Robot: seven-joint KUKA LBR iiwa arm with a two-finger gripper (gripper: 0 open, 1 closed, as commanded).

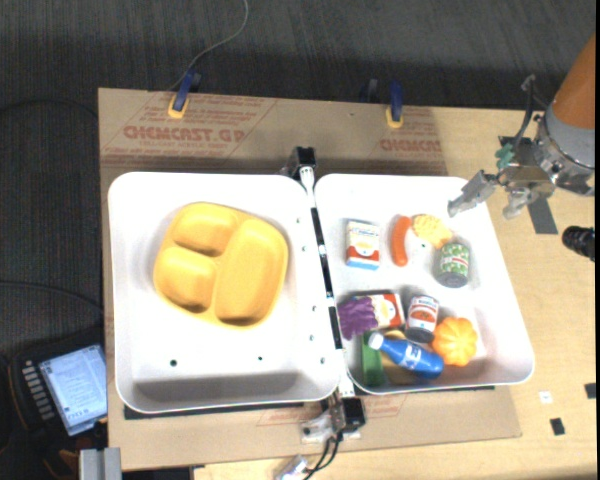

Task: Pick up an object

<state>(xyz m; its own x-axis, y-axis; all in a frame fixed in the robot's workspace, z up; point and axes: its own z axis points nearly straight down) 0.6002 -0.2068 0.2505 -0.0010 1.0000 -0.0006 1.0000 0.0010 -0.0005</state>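
Note:
My gripper hangs above the far right rim of the right bin, open with nothing between its fingers. In that bin lie a small white carton, a red-orange piece, a yellow corn piece and a green can. Nearer the front are purple grapes, a small box, a red can, an orange pumpkin, a blue bottle and a green item. The corn piece is the closest to the gripper, down and to its left.
The left bin holds a large yellow divided tray. A black divider runs between the bins. Both bins rest on a brown board clamped at the back. A screen device sits on the floor at the lower left.

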